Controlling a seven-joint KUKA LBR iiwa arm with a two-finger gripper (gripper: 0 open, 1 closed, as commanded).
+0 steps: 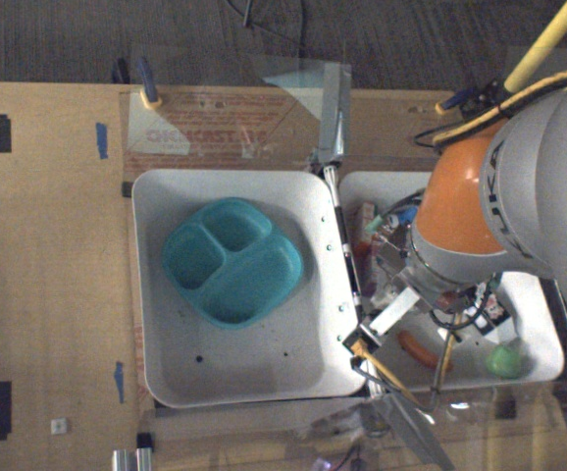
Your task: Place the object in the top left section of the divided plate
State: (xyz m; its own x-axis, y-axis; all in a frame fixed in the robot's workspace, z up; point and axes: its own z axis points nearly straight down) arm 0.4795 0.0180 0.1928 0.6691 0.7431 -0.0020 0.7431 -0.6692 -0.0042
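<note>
Divided plate [232,261] sits mid left bin [166,361]; ball [505,360] lies in right bin's [548,356] front right corner, arm [504,204] above it.

Divided plate [232,261]: teal plastic, smooth, faint sheen. Bins [166,361]: white plastic, matt (left one lightly speckled). Bench [48,292]: pale wood-look board, matt, with blue tape strips [102,140]. Arm [519,194]: grey casing, glossy orange band. Floor [87,18]: dark rough carpet.
</note>
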